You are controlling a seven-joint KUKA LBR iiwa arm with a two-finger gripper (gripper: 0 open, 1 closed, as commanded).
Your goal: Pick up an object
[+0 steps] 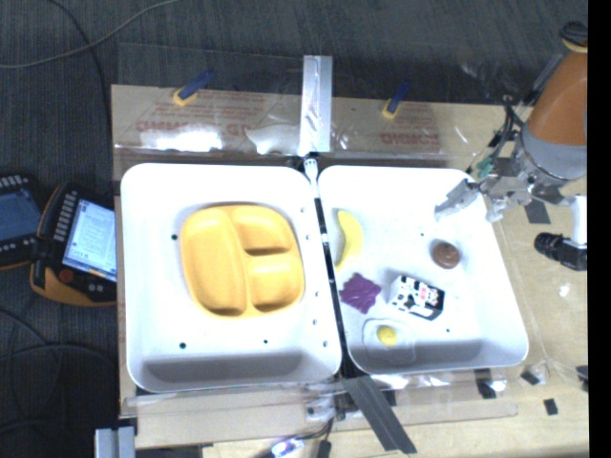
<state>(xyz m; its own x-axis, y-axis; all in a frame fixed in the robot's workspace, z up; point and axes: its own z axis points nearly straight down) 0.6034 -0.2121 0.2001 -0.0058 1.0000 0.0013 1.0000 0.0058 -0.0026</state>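
My gripper point(453, 201) hangs over the far right corner of the right bin point(506, 299), with nothing seen in it. Just below it in the bin lies a small brown round object point(445, 253). A black-and-white object point(418, 297) lies further toward the front, with a purple piece point(359, 292) to its left. By the bin's left wall there is a yellow banana-like piece point(348, 236). A small yellow thing point(387, 333) sits in a clear cup near the front wall.
The left bin point(153, 284) holds a yellow compartment tray point(241, 258). A metal divider point(316, 103) stands behind the seam between the bins. A handheld pendant with a screen point(76, 246) lies off the bench at the left.
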